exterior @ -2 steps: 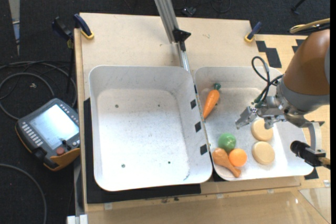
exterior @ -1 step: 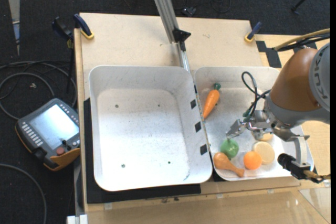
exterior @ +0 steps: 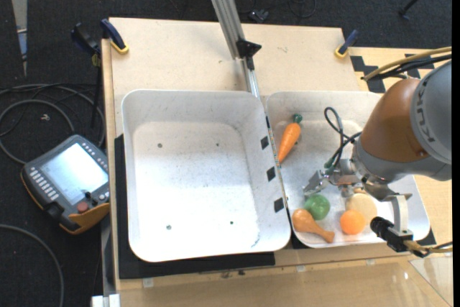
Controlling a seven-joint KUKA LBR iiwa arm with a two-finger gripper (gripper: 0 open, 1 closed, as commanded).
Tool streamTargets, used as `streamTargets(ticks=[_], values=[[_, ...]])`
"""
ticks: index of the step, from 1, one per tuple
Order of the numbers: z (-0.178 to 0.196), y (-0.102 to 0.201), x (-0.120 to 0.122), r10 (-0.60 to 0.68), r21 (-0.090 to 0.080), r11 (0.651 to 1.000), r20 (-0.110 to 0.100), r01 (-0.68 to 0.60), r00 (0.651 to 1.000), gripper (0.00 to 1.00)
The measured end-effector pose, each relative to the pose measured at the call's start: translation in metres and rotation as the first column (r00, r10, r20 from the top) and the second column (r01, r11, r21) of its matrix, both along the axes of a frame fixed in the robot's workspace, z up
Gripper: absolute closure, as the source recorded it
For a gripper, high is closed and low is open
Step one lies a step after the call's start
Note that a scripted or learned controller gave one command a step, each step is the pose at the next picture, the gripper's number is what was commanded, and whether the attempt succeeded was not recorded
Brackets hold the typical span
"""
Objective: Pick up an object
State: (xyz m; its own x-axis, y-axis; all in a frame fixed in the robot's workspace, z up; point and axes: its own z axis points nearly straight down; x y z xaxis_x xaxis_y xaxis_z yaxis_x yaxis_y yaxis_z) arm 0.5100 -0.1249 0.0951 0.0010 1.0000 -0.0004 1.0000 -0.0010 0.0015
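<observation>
- Nearest the camera, along the near wall of the right bin (exterior: 338,98), lie a tan pear-shaped piece (exterior: 310,223), a green ball (exterior: 317,206) and an orange ball (exterior: 352,222).
- The gripper (exterior: 321,182) hangs just above the green ball; a small move down and toward the near side would reach it.
- The carrot (exterior: 288,140) lies farther off to the left, its long axis running far to near.
- Whether the gripper is spread or pressed together I cannot tell; nothing is visibly pinched.
- The arm hides the bin's right side and part of a pale object (exterior: 361,205).
</observation>
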Motion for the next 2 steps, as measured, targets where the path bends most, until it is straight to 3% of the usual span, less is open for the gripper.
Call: streamTargets(ticks=[1,2], values=[[0.011,0.0,0.001,-0.001,0.001,1.0,0.002,0.001,1.0,1.0],[0.074,-0.002,0.0,0.003,-0.001,1.0,0.004,-0.003,1.0,1.0]])
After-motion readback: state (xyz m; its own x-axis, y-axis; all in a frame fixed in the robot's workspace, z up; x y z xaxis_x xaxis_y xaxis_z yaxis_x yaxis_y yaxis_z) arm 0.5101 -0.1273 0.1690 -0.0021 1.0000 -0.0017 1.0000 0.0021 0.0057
